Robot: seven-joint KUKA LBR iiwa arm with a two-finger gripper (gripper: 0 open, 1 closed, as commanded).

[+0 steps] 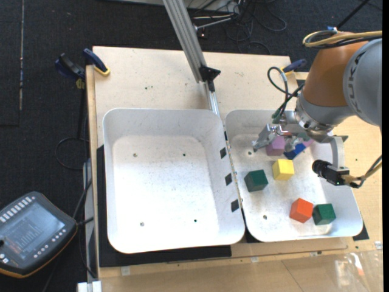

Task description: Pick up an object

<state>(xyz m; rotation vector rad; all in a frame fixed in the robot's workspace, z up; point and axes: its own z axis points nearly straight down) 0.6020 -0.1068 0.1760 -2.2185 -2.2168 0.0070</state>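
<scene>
From my station I read the worktop (152,72) first: a pale board carrying two shallow white bins side by side, which gives the arm one bin to draw from and a second as a place to set things down. The left bin (121,126) is the larger patch of white. The right bin (255,123) holds all the blocks, so that is where the arm (340,72) has reached in from the right, its wrist bent down over the bin's upper half.

The gripper (276,140) sits low over a pink block (278,145), with a blue block (296,151) touching or just beside it under the wrist. I judge the pink one to be the target, since the gripper is centred there. I cannot tell whether the fingers are open or closed, or whether anything sits between them; the wrist and cabling hide that.

The other blocks lie loose and apart on the bin floor: a yellow block (283,169) just below the gripper, a dark green block (256,179) to its left, and an orange block (301,210) touching a second green block (324,213) near the front rim. The blue neighbour could foul the grasp.
</scene>
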